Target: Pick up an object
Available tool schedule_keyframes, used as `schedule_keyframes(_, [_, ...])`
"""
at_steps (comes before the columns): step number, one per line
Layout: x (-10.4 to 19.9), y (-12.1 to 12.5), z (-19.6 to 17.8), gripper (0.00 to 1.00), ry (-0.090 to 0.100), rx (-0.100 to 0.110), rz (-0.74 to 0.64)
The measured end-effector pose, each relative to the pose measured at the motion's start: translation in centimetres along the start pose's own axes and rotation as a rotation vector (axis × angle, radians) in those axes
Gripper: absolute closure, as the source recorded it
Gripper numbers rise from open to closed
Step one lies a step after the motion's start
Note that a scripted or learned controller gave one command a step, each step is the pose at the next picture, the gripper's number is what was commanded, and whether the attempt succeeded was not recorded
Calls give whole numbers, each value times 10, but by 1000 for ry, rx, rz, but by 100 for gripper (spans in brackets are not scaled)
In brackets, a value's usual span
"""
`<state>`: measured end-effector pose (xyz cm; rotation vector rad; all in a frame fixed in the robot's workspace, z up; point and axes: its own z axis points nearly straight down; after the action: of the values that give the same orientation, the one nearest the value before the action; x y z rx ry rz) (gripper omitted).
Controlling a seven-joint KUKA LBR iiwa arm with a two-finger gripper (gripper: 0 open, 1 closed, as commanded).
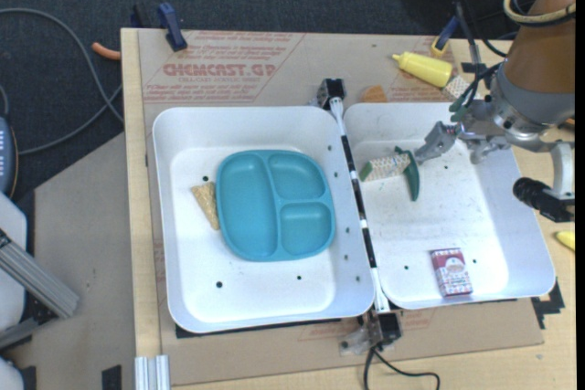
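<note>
Brush (399,167) lying in right bin (512,288), just left of gripper (437,144); fingers' state impossible to tell.

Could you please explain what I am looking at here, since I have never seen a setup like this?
This is one picture from a fixed camera above a bench, looking down at a slant. The grey arm with the orange band, entering from the right, is a robot arm; its gripper is a two-finger claw. Two shallow white bins sit side by side. The left bin holds a teal divided plate with a tan sponge-like piece tucked under its left edge. The right bin holds a green-handled brush near the gripper and a small red packet. I cannot see anything held between the fingers.
</note>
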<state>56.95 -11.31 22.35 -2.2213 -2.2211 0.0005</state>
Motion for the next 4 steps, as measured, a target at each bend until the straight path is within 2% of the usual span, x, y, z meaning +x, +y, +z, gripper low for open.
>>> schedule_keyframes(1, [-2, 49, 112, 0, -2, -28, 1])
schedule_keyframes(2, [1, 51, 127, 0, 0, 1, 1])
schedule_keyframes(3, [-10, 97, 139, 0, -1, -1, -2])
schedule_keyframes(4, [-10, 97, 128, 100, -2, -4, -3])
